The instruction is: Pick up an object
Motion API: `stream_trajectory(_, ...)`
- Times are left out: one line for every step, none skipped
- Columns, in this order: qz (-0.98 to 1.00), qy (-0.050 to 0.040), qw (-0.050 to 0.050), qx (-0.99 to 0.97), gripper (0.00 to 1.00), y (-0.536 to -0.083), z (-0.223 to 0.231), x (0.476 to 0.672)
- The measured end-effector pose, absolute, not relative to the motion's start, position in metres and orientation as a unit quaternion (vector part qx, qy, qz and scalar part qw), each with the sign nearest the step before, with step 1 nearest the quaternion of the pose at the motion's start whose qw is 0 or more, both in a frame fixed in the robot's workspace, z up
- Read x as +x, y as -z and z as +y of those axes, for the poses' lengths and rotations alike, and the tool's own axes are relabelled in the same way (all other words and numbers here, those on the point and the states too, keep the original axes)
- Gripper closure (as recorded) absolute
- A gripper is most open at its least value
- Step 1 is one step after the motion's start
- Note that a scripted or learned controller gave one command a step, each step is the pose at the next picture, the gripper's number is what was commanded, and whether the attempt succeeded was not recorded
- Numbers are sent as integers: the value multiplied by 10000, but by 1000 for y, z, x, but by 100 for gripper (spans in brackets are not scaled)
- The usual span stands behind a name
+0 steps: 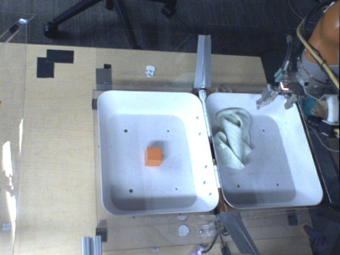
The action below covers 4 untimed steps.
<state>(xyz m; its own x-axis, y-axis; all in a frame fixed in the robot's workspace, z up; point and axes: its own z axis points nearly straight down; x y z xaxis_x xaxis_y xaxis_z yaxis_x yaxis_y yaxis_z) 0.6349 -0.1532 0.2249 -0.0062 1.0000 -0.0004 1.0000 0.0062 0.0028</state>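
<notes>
The bench (48, 158) is pale wood and carries everything here. On it two shallow white bins sit side by side, their inner rims touching along a line of small fasteners. The left bin (114, 142) is the larger patch of white in view; the right bin (287, 163) lies nearer my arm (324, 36), which reaches in from the right, grey with an orange band above the wrist.

In the right bin, toward its left wall, lies a crumpled pale cloth (234, 139), folded over itself in a loose heap. In the left bin, close to the middle of its floor, sits a small orange cube (153, 156), well apart from the cloth and from me.

My pincer (276, 95) hangs over the far right corner of the right bin, above its rim, with nothing between the fingers; they look spread apart, one tip pointing left toward the bin.

Black tape patches (53, 61) mark the bench at far left. I can read no writing or brand anywhere.
</notes>
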Motion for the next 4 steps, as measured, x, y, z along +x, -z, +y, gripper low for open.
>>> stream_trajectory(7421,-53,75,6702,0,-102,-132,647)
stream_trajectory(6970,-14,21,7170,0,-126,-122,654)
stream_trajectory(7096,-46,53,7046,0,-91,-104,631)
stream_trajectory(7098,-77,70,7044,100,-103,-103,633)
